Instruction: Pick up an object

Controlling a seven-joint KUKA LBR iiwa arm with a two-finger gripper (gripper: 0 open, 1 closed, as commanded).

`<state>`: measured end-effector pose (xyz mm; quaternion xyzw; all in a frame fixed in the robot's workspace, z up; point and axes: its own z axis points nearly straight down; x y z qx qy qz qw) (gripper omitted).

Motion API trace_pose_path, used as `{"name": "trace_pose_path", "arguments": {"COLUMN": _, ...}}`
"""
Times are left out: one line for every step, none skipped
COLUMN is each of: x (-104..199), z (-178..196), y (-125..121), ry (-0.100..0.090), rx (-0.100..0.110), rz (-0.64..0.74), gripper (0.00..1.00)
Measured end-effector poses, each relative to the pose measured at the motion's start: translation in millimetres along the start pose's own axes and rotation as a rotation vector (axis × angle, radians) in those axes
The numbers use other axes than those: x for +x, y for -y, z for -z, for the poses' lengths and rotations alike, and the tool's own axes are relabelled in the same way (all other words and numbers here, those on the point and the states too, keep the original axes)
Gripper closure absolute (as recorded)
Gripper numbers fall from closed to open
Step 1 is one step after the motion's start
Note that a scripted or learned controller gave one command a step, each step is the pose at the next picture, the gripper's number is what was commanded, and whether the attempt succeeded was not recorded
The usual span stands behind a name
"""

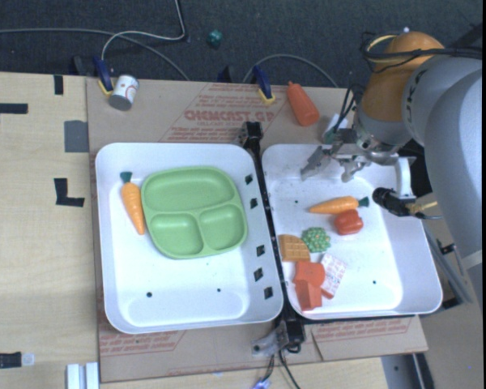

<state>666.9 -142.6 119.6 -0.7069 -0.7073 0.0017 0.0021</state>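
In the right bin's upper part, the fingers hang spread apart with nothing between them. Just below lies a carrot, touching a red piece. The left bin holds a green plate and another carrot.

The desk bears two white bins side by side, an orange carrot and a small can.
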Motion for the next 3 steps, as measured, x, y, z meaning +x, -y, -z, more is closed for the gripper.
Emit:
{"name": "trace_pose_path", "arguments": {"x": -12, "z": -33, "y": 52, "ry": 0.001, "rx": -0.007, "rz": 0.001, "gripper": 0.00}}
{"name": "trace_pose_path", "arguments": {"x": -5, "z": -33, "y": 71, "ry": 0.004, "rx": -0.012, "rz": 0.000, "gripper": 0.00}}
{"name": "trace_pose_path", "arguments": {"x": -5, "z": -23, "y": 71, "ry": 0.006, "rx": -0.012, "rz": 0.001, "gripper": 1.00}}
